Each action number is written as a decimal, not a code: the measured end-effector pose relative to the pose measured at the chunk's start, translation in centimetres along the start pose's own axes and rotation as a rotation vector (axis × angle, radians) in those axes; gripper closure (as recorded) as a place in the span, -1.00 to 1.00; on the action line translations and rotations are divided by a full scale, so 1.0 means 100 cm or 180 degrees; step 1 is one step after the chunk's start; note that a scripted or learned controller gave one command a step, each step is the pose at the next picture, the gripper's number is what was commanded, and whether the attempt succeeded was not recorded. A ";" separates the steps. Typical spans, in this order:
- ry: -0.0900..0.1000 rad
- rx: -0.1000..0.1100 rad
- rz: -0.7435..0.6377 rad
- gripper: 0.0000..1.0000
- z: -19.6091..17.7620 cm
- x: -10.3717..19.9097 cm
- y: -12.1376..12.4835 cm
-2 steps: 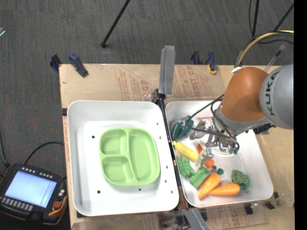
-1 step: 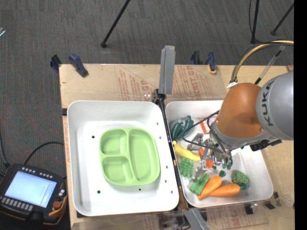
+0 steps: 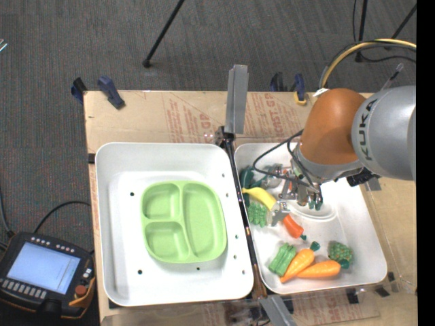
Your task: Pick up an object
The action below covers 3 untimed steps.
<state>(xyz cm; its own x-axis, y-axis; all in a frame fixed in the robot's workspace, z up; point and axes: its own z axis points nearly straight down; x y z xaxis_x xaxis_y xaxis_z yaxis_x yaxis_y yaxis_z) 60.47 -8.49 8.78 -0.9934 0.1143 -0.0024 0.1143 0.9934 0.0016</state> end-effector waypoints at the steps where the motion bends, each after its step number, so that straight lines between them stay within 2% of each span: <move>1: 0.0009 0.0002 0.0455 -1.00 0.000 0.054 -0.006; 2: 0.0013 0.0003 0.0383 -1.00 0.001 0.107 -0.021; 3: -0.0003 0.0001 0.0140 -1.00 0.000 0.024 -0.007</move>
<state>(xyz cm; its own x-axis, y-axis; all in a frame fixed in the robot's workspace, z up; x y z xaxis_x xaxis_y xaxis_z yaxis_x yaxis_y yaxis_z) 58.05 -8.87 8.81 -0.9874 0.1580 -0.0031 0.1580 0.9874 0.0015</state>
